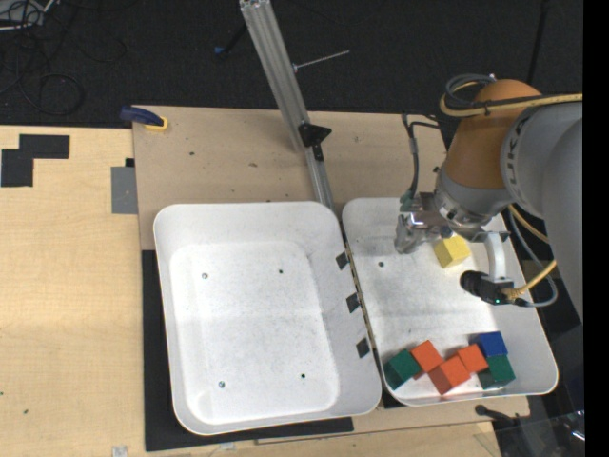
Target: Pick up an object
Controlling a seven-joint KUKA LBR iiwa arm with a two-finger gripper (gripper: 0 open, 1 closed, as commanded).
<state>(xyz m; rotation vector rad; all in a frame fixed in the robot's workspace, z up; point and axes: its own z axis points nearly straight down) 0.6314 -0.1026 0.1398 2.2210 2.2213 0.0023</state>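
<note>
Yellow block [453, 250]: small, plain-faced cube seen tilted, in the right bin [419, 350], upper part, just beside the gripper [411, 231]. Cannot tell the tool's state or whether it touches the block. Orange, green and blue blocks [457, 362] cluster at the bin's near edge.

- The place was a robotics lab or test cell.
- A pale wooden worktop [67, 284] carried two shallow white bins [181, 222] side by side at the frame's centre.
- A grey industrial arm [542, 160] with an orange band reached in from the right.
- An aluminium rail [281, 74] slanted up at top centre.
- Loose cables [33, 8] lay on dark flooring at upper left.
</note>
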